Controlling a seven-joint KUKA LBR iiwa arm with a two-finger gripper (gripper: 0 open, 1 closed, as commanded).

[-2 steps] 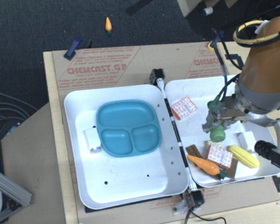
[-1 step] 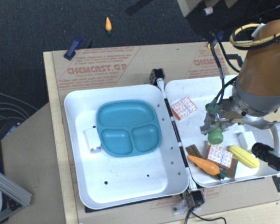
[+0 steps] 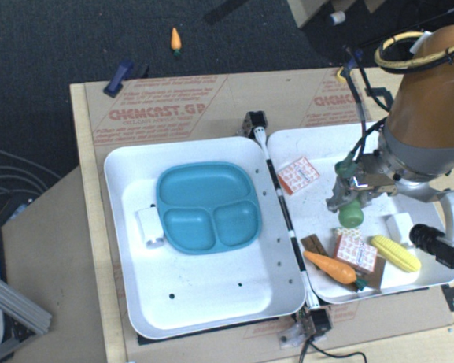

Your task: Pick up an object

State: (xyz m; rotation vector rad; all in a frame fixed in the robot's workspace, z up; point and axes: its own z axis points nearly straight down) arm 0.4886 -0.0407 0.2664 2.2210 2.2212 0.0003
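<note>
Over the right bin: the gripper (image 3: 348, 198) hangs low, just above a small green object (image 3: 351, 215).
Fingers: from this angle I cannot tell whether they are spread or pressed together; the green object sits right at the tips, possibly touching.
Right bin (image 3: 310, 142): a red-and-white patterned card (image 3: 297, 175) lies at the far left, well clear of the gripper.
Near edge: a toy carrot (image 3: 331, 266), a second patterned packet (image 3: 356, 252) and a yellow corn cob (image 3: 396, 253) lie close together.
Left bin (image 3: 128, 225): a teal divided tray (image 3: 208, 206) sits in the middle, with a small white piece (image 3: 149, 225) just beside it.
Writing: the brown board (image 3: 157, 104) reads "CHEMCAST GP" in red, partly faint.
Floor beyond: a small orange item (image 3: 175, 39) and a blue clip (image 3: 118, 79).
</note>
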